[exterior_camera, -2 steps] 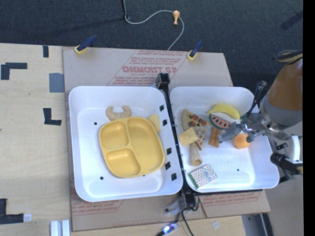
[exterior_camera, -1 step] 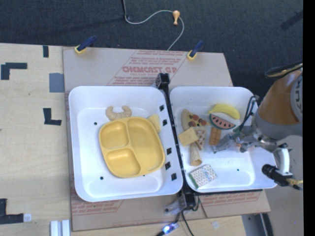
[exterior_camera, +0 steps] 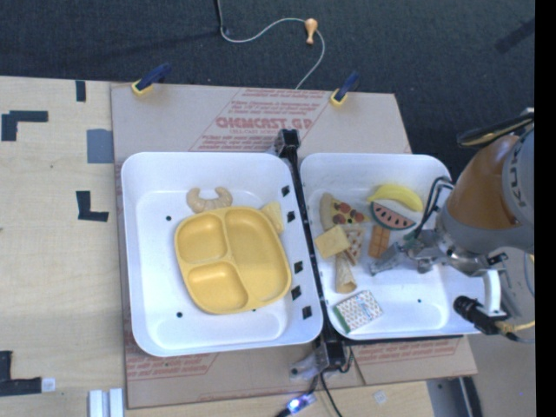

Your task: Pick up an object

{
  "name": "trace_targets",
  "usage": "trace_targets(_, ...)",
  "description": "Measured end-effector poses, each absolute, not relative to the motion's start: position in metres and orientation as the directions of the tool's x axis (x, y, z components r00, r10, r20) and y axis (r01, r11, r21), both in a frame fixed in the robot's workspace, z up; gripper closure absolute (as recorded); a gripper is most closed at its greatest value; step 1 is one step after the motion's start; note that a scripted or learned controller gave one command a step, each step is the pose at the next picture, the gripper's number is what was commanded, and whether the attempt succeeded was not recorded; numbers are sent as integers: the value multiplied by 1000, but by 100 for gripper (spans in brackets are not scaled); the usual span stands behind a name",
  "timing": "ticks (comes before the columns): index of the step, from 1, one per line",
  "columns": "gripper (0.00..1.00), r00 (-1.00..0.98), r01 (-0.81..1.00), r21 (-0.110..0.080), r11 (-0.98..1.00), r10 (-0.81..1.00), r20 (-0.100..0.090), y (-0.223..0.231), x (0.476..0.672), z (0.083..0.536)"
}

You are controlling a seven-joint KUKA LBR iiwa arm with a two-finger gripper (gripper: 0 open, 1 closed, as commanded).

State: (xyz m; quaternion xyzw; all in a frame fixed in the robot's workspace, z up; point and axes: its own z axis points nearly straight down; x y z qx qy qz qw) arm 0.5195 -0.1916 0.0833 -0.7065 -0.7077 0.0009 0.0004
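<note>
Across the middle, lying flat on a pale wooden bench [exterior_camera: 52, 276]: a brown cardboard sheet [exterior_camera: 261, 120] with red print. Pinned at its 11 o'clock corner by a blue-and-yellow clamp [exterior_camera: 149, 78], at 1 o'clock by a second clamp [exterior_camera: 345, 86]. At 12 o'clock, on dark carpet [exterior_camera: 417, 33], a looping white cable [exterior_camera: 261, 31] ending in a tan knob [exterior_camera: 310, 29]. At 9 o'clock, stuck to the wood, black tape marks [exterior_camera: 23, 123] and a grey patch [exterior_camera: 99, 144].
</note>
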Motion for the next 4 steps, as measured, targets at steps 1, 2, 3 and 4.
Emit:
trace_targets(1,100,-2,1000,1,2,1000,-2,-192,520,95)
trace_targets(2,100,-3,1000,2,3,1000,0,-181,522,144)
trace_targets(3,100,-1,1000,2,1,1000,-1,-186,521,188)
trace_targets(4,100,-2,1000,3,2,1000,-1,-185,522,227)
